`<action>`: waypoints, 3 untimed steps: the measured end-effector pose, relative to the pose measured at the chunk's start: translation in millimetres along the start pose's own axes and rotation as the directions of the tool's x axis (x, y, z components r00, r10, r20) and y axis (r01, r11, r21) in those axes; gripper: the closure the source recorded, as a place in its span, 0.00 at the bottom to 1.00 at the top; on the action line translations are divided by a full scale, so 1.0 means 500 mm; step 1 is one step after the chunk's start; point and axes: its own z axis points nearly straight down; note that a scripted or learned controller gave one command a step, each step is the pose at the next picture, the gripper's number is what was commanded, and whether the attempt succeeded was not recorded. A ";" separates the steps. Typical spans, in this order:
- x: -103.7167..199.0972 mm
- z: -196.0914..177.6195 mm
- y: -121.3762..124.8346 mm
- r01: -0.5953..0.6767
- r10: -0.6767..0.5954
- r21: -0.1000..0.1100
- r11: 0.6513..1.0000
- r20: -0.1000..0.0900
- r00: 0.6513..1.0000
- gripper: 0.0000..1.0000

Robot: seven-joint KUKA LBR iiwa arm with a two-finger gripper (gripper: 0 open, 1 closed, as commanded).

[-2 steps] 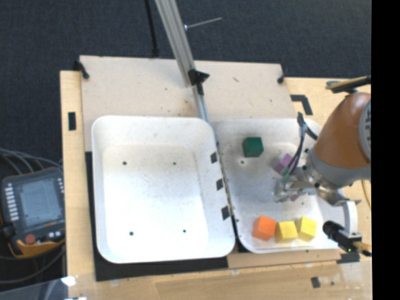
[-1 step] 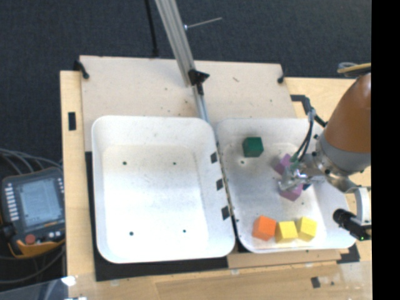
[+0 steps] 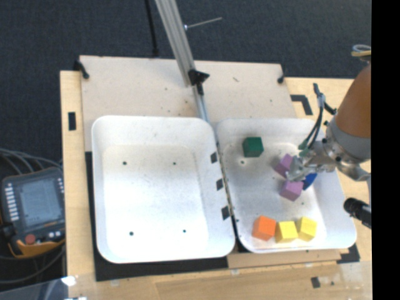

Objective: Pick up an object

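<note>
Arm [image 3: 357, 114] enters from the right, orange band uppermost, grey wrist angled down and left. Gripper [image 3: 299, 172] sits low at the scene's right side, wrist cabling visible.

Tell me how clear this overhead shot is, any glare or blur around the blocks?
Camera view: soft overall, even lighting, no hard shadows. The white right bin is bright but not blown out. The green block and orange block read clearly; the gripper over the purple blocks is smeared, fine detail lost.
</note>
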 end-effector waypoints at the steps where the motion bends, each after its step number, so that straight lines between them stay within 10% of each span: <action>1: -0.002 -0.042 0.002 0.001 -0.001 0.003 1.000 -0.001 1.000 1.00; 3: 0.181 -0.010 0.029 0.003 -0.003 0.007 1.000 -0.003 1.000 1.00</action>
